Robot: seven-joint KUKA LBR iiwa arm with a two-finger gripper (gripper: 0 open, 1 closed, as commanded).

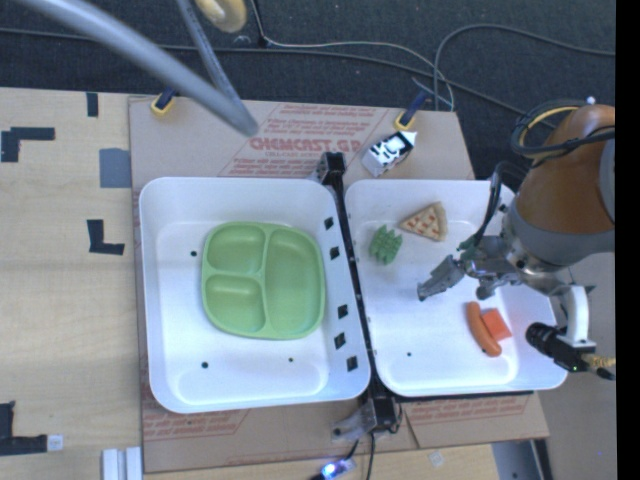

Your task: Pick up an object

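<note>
Camera view, starting nearest the lens: the two-finger gripper (440, 280) hangs over the right white shallow bin (440, 373), its dark fingers parted a little with nothing between them; the tips touch no object, and sit between the small green leafy toy (385, 244) and the orange carrot-shaped toy (485, 329); that carrot toy lies near the bin's near right corner, just beside the wrist; farther back in the same bin, the green leafy toy rests close to the dividing wall, and the tan triangular pizza-slice toy (425, 222) lies just beyond it, the two apart; the left white shallow bin (240, 383) holds a light green plastic divided plate (264, 279) lying flat, three compartments facing up; the grey arm with the orange band (565, 193) enters from the right, bent down over the right bin's far side, its wrist angled toward the bin's middle.
</note>
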